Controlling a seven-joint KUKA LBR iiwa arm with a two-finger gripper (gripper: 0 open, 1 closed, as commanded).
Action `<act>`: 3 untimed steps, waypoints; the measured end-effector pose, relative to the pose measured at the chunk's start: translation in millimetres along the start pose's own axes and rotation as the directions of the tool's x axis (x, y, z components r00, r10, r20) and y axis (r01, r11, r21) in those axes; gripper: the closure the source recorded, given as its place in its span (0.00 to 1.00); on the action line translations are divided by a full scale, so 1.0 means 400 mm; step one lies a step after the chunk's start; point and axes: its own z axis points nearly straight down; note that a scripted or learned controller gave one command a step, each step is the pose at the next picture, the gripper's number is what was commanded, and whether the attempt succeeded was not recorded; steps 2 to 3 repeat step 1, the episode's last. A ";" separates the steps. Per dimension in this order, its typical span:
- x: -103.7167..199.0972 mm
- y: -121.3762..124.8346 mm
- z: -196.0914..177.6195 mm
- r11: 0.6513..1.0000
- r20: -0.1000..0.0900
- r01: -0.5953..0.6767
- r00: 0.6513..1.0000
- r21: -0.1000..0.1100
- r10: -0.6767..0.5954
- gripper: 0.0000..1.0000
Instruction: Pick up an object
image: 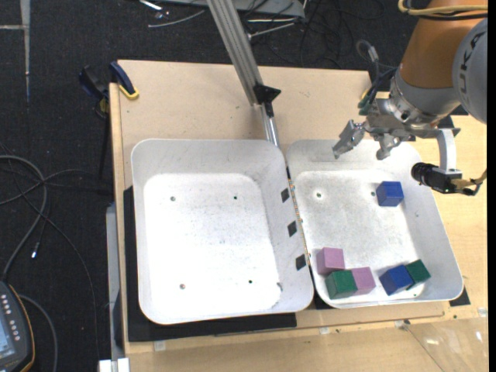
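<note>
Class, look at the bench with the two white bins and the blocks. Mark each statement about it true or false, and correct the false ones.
1. All the blocks lie in the right bin. True.
2. The tool holds a blue block. False: nothing is between its fingers, and it hangs above the bin's far edge.
3. One blue block sits apart from the others. True.
4. There are three purple blocks. False: two, one beside the other.
5. A green block touches a purple one. True.

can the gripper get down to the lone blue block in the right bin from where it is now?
Probably yes. The gripper hangs open above the right bin's far edge, and the lone blue block sits apart from the other blocks with nothing over it.
</note>
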 end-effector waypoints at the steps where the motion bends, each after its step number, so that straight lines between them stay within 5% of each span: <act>1: -0.192 -0.057 0.099 1.000 0.001 -0.008 1.000 0.003 0.008 0.00; 3: -0.192 -0.057 0.099 1.000 0.001 -0.008 1.000 0.003 0.008 0.00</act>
